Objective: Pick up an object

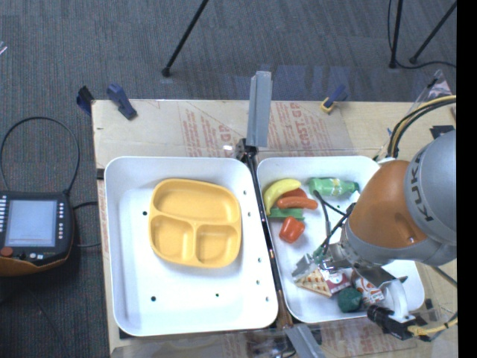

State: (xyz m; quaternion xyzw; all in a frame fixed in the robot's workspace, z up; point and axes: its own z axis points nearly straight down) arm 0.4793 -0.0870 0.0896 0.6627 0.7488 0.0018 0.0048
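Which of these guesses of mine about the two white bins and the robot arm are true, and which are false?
1. The yellow divided tray lies in the left bin. True.
2. The banana is in the left bin. False: it lies in the right bin, beside the hot dog.
3. The arm reaches over the right bin. True.
4. The red pepper sits on the yellow tray. False: it lies on the right bin's floor, below the hot dog in the view.
5. A waffle slice lies near the right bin's front edge. True.
6. The green packet lies outside both bins. False: it is at the back of the right bin.
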